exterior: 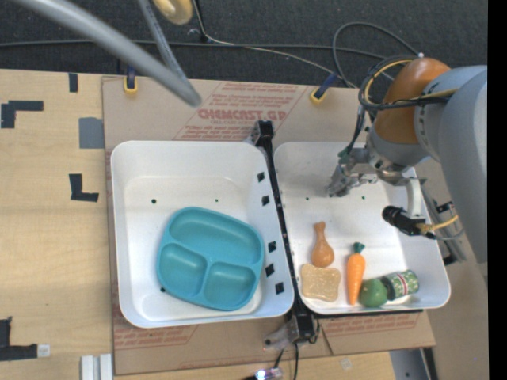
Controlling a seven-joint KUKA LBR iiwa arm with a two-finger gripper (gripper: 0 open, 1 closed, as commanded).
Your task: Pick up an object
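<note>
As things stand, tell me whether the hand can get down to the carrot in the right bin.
Probably yes. The hand hangs over the bare back part of the right bin, and the carrot lies uncovered toward the front. The drumstick, bread slice and green fruit crowd its sides.

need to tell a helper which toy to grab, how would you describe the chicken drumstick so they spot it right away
Start at the right-hand shallow white bin, where a cluster of toy food lies along the near edge. The brown plastic chicken drumstick is the piece of that cluster farthest from the near edge, just above the tan slice of toast and left of the orange carrot. It alone has a thin bone end widening into a rounded bulb.
</note>
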